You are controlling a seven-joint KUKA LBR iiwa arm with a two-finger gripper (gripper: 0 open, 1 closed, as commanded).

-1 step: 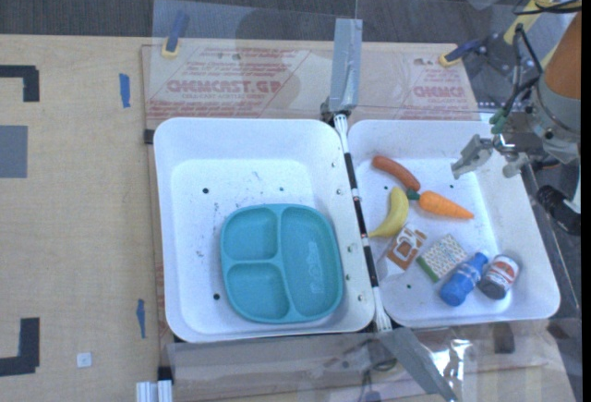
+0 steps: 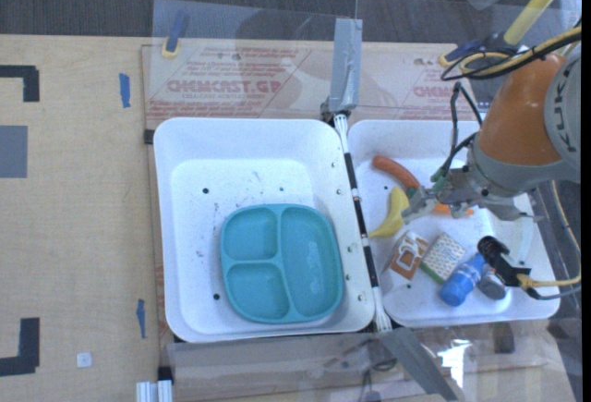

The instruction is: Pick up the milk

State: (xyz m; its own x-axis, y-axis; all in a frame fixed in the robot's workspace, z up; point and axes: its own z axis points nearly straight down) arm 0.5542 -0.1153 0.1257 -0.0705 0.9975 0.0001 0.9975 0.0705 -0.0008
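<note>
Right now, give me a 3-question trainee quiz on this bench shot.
1. True or false: the teal tray lies in the left bin.
2. Which lies nearest the divider between the bins? A) banana B) blue bottle C) milk
3. Fill in: the gripper hovers over the ____ bin.

Key: 1 true; 2 A; 3 right.
</note>
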